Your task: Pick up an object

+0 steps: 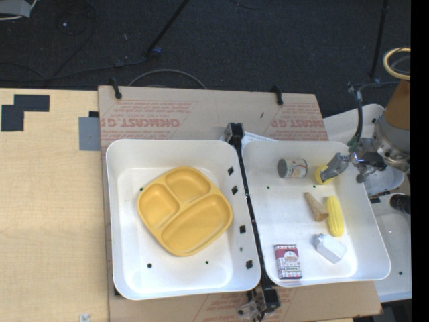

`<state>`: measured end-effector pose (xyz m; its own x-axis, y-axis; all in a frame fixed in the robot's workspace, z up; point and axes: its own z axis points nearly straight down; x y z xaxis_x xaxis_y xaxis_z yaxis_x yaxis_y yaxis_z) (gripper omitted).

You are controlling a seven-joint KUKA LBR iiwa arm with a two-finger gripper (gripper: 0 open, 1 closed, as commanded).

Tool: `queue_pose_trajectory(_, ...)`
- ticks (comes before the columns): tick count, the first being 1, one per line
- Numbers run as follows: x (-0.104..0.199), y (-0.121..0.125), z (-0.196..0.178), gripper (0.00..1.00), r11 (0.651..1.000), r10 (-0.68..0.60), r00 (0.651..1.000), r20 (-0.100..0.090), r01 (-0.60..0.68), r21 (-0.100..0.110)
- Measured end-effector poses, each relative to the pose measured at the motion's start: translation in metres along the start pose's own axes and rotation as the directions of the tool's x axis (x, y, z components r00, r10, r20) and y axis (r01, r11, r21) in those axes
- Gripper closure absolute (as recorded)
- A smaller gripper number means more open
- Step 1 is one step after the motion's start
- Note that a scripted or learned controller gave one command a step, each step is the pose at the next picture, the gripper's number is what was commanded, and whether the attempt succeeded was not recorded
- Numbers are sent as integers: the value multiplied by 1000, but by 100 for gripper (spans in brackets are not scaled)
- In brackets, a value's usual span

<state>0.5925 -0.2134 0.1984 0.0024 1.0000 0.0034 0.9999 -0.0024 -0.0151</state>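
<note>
Bench, 2 shallow white bins side by side.

Left bin point(127, 180): 1 yellow divided tray point(185, 210), 3 compartments, lying flat near the middle.

Right bin point(375, 260): 5 candidate objects.
- 1 small can point(293, 168) on its side, toward the far wall.
- 1 tan wedge point(315, 206), mid-bin.
- 1 corn cob point(334, 216), yellow, touching or just beside the wedge on its right.
- 1 small white block point(330, 248), nearer the front, just below the cob.
- 1 red and white carton point(288, 261), flat, at the front wall, apart from the rest.

Gripper point(348, 168): over the far right part of the right bin, above the cob and right of the can. Claw open, 2 fingers spread, nothing between them.

Step in hand, as judged: approach, target not yet committed. Handling notes: the can is the nearest isolated item, but lying on its side it may roll, so the fingers should close across its round body. The cob and wedge crowd each other; a descent there risks pinching both or nudging one away. Lower straight, centre the fingers on 1 item, close only once they straddle it.
</note>
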Motion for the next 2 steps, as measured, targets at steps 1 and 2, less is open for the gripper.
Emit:
queue_pose_trajectory(1, 0, 3, -8, 0, 1000, -3, 1000, 3, 3, -14)
queue_pose_trajectory(2, 10, 6, 46, 0, 1000, -5, 1000, 1, 5, -8)
